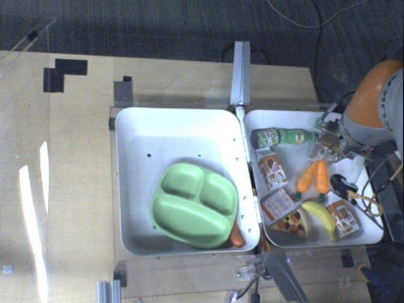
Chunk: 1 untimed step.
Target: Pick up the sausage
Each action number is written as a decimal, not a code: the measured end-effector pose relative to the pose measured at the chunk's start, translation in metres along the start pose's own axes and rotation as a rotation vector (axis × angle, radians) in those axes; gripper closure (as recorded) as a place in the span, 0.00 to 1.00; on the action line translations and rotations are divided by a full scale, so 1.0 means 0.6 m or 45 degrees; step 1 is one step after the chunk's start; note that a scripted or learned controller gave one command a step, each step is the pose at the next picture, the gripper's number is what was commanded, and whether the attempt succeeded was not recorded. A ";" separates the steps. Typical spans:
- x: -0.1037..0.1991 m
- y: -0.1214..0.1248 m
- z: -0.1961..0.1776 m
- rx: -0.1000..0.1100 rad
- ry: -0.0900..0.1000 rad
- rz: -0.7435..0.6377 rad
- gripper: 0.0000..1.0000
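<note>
At the right bin's [376, 235] far right edge, the jaws [329, 145] hang near the green bottle [284, 136] and two carrots [314, 177]; how far they are parted cannot be told. The sausage [235, 237] lies in the left bin [136, 169], tucked against the green divided plate [194, 204] by the near wall. Both bins sit on a pale wooden bench [57, 188] with dark carpet [158, 11] beyond.

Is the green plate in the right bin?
No, the green plate lies in the left bin, while the right bin holds the bottle, carrots and banana.
</note>
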<state>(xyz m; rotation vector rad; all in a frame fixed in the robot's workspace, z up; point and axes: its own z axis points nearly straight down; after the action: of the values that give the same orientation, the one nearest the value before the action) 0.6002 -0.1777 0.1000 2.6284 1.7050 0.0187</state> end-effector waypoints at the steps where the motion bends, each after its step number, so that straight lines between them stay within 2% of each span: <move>1: 0.000 0.000 0.000 0.000 0.000 0.000 0.00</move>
<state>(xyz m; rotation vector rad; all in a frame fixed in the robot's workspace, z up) 0.6003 -0.1778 0.1000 2.6286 1.7046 0.0190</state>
